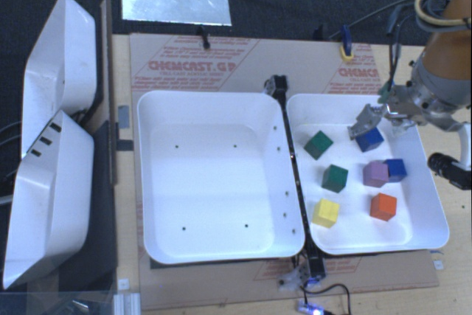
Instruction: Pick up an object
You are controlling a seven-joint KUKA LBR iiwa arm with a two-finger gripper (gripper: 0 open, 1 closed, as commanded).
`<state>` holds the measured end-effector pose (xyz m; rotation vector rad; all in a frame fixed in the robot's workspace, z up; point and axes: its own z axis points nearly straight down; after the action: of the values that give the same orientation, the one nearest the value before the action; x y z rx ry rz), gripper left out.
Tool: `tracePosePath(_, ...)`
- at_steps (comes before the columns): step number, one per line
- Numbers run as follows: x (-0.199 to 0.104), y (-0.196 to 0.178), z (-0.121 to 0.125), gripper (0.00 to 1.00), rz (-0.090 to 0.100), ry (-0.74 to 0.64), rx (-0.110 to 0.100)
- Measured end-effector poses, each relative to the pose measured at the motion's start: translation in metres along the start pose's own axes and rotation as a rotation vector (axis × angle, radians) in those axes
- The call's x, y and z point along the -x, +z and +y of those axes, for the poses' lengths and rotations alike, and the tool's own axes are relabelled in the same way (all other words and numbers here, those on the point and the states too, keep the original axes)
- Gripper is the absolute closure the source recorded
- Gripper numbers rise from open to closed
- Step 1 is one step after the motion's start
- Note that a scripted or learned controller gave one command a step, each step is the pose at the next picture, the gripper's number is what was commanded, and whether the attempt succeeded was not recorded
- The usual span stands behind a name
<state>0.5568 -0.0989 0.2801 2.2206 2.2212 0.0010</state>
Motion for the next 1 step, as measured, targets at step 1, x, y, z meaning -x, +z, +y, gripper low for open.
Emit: tracePosePath(1,-0.0788,0.0975,-0.0105,0.00,0.002,-0.006,-0.008)
